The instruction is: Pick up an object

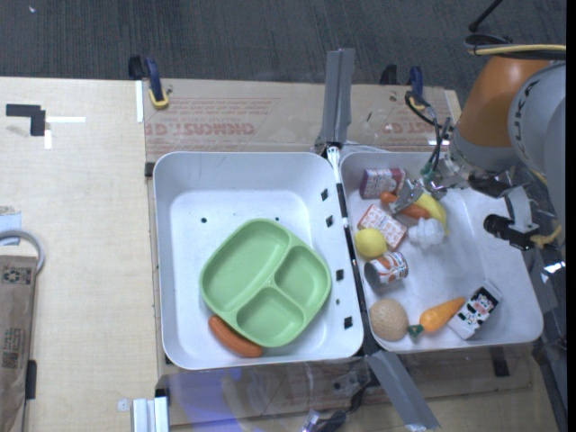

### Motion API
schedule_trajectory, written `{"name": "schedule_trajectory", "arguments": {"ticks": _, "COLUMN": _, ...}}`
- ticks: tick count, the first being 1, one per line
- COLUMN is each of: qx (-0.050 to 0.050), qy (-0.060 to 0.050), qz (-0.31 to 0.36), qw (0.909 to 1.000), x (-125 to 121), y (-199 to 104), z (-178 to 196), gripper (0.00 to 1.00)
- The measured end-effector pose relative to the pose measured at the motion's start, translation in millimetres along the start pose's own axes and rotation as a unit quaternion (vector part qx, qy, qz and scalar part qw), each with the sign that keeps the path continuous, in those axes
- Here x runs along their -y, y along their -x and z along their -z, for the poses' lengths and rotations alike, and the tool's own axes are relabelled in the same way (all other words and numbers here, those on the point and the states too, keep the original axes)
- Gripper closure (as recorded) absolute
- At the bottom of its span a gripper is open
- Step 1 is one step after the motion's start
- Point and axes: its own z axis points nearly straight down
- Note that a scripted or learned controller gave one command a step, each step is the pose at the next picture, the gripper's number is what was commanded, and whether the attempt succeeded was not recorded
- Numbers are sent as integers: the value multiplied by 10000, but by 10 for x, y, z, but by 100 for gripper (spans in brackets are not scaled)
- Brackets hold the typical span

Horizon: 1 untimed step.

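Gripper (416,193): low in right bin (504,336), over orange item and banana (434,207); finger state cannot be told. Just beside: pink can (380,183), snack packet (382,226). Nearer camera: lemon (370,242), carrot (440,314).

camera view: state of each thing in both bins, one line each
green divided plate: flat in left bin, compartments bare
orange sausage: lying partly under the plate's near edge
can: on its side in right bin
carrot: lying flat
milk carton: tipped over
lemon: resting beside the can
gripper: low over the banana
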Motion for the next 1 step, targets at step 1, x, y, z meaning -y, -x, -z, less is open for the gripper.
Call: {"name": "schedule_trajectory", "arguments": {"ticks": 1, "qx": 6, "qy": 0, "qz": 6, "qw": 10000, "x": -1, "y": 6, "z": 96, "gripper": 100}}
